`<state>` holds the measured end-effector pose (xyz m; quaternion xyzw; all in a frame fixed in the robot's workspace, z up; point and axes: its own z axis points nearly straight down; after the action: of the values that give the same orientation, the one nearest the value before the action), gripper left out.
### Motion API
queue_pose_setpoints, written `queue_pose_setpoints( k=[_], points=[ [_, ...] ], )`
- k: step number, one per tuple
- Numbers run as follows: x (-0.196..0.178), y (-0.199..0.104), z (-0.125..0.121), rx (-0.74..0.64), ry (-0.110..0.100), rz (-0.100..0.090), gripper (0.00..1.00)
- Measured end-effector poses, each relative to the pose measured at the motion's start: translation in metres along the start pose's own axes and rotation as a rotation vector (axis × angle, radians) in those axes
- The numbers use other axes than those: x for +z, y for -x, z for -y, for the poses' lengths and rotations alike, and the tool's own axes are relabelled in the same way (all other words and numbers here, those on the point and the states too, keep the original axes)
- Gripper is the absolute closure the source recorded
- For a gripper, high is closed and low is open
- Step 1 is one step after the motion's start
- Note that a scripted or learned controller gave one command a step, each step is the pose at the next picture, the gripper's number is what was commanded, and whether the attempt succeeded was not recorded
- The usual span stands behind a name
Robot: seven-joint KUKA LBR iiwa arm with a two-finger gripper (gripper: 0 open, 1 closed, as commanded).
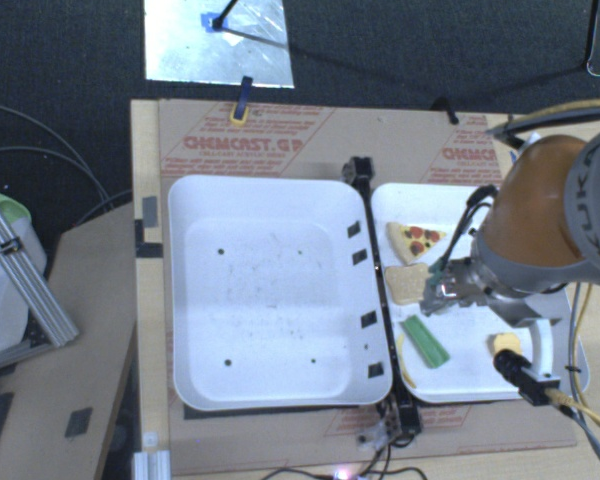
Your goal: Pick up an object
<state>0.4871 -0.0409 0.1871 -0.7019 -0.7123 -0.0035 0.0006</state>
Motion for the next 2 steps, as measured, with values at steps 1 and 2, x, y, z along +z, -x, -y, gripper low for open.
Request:
queue_pose_setpoints(
  k=[1, 2],
  points=[
    [-0.133, -0.078, -0.003, 0.0, 0.012, 0.002, 1.0],
    [-0.194, -0.123, -0.003, 0.005, 0.005, 0.002, 1.0]
  ],
)
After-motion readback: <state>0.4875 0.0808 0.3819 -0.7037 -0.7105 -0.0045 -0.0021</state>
